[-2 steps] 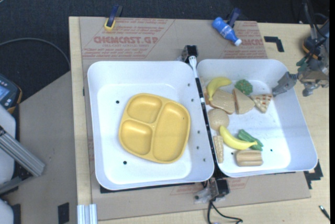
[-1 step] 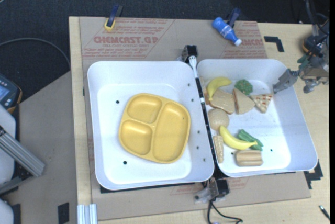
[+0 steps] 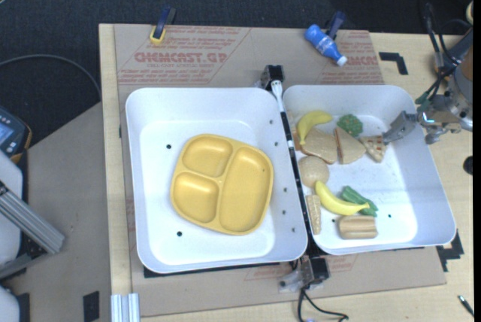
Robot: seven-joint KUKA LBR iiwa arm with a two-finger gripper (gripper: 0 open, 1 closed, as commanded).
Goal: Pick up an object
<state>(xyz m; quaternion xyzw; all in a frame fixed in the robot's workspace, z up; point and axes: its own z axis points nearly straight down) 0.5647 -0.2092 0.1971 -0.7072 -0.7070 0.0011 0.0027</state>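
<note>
My grey two-finger gripper (image 3: 396,129) hangs over the right white bin (image 3: 421,196), nothing lifted yet.
Fingers' state: I cannot tell. Plastic toy food (image 3: 338,147) lies piled along that bin's left side; the pick remains.

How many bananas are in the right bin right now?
2. One banana lies at the bin's upper left, above the bread slices; the other banana lies lower, beside the green pepper. Another could be buried.
</note>
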